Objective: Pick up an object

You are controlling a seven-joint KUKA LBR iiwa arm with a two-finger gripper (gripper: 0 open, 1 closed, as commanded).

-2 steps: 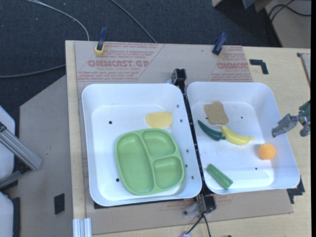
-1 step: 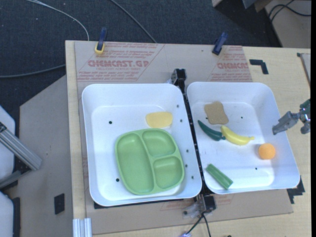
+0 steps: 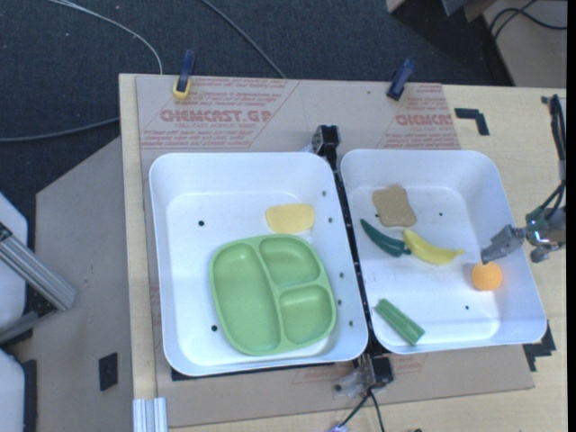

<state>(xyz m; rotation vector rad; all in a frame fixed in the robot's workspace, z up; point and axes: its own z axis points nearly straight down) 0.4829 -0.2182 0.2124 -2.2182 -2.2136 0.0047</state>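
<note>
At the right side of the right shallow white plastic bin [image 3: 513, 187], a small round orange ball-like fruit [image 3: 487, 276] lay on the bin floor close to the right wall, smooth and evenly coloured, apart from the other pieces. To its left a curved yellow toy banana [image 3: 433, 248] touched a dark green curved pepper-like piece [image 3: 385, 240], with a flat tan slice shaped like bread [image 3: 393, 205] just above them and a bright green rectangular block [image 3: 399, 321] lower down near the front wall. Just above and to the right of the orange fruit, the metallic two-finger gripper [image 3: 515, 238] reached in from the right edge at the bin's right rim, one grey finger [image 3: 498, 244] slanting down and left toward the fruit without touching it. How far the gripper was spread could not be told, and nothing was seen in its hold. Across the divider, the left shallow white plastic bin [image 3: 180, 187] held a pale green plastic plate with three compartments [image 3: 273, 292] and, just above it, a pale yellow rounded flat piece [image 3: 290, 218].
</note>
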